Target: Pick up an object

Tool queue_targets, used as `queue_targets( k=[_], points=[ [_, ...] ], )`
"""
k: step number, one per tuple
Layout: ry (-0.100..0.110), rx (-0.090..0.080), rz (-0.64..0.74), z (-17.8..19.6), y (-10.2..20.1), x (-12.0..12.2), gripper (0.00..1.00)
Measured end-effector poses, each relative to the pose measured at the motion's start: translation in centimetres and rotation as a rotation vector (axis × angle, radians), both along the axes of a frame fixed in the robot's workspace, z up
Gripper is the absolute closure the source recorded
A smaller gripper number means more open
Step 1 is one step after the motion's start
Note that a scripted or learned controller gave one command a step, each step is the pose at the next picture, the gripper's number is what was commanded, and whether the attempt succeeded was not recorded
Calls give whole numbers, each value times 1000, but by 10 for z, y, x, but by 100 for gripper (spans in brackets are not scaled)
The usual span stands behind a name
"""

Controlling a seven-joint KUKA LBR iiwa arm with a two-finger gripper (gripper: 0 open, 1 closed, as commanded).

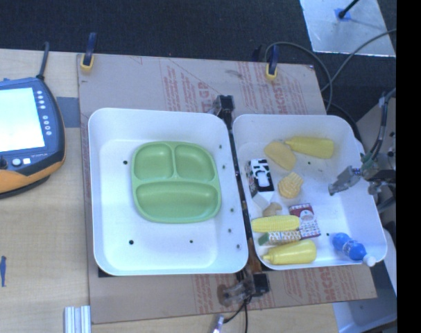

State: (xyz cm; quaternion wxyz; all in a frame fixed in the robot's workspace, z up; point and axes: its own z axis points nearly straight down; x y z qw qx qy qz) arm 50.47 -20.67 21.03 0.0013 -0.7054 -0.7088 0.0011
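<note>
The pincer [343,181] hangs over the right-hand bin [333,125] near its right wall, and whether it is released or clenched cannot be told; nothing shows between its tips. The nearest likely pick, the ridged yellow piece [290,184], lies to the pincer's left, near the bin's middle. The yellow corn cob [275,223] lies below that piece, its long axis running left to right.

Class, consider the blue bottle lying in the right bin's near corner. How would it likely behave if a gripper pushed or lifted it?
The blue bottle lies on its side and looks rounded, so a push would probably roll it. It looks like small smooth plastic, likely light but possibly slippery. It lies by the right bin's wall, which may crowd a grasp.
</note>
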Motion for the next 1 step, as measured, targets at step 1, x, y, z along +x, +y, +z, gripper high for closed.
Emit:
queue_targets(
  k=[1],
  points=[
    [2,2,1,-119,41,69,0]
  ],
)
